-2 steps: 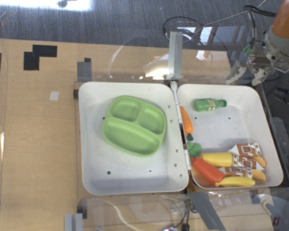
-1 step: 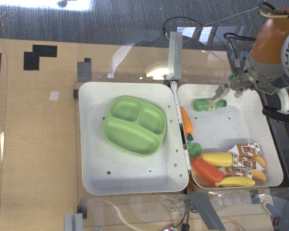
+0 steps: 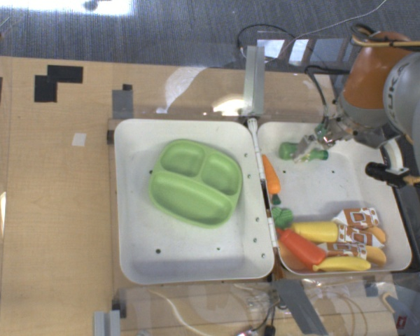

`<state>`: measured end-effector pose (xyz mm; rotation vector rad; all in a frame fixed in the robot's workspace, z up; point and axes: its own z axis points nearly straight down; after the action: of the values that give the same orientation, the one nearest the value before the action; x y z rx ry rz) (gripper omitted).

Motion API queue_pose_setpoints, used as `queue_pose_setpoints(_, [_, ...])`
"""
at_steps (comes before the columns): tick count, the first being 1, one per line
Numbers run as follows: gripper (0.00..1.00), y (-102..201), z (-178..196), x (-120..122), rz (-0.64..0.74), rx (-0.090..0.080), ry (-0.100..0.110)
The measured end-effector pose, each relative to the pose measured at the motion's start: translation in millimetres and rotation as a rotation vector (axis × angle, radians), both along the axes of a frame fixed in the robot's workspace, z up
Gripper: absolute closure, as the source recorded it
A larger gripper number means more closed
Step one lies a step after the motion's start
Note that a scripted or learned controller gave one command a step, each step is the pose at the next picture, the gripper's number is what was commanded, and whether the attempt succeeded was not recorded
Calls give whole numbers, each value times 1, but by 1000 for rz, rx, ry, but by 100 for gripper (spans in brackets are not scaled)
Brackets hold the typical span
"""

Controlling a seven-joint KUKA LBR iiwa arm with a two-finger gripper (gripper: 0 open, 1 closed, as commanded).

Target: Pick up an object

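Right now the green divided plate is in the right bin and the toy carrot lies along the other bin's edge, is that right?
Not quite. The camera view shows the green divided plate in the left bin, not the right one. The toy carrot lies along the left edge of the other bin, the right bin.

Plate [image 3: 194, 182]: smooth green plastic, slight sheen
Bins [image 3: 136, 254]: matt white plastic
Desk [image 3: 49, 201]: pale wood, matt
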<state>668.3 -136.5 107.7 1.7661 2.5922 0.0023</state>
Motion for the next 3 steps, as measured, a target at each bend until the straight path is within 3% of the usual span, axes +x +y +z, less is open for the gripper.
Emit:
queue_pose_setpoints(1, [100,3,7,-2,5,5,14])
queue_pose_setpoints(2, [100,48,119,2,-31,1,-4])
queue_pose_setpoints(3, [0,48,119,2,-31,1,-3])
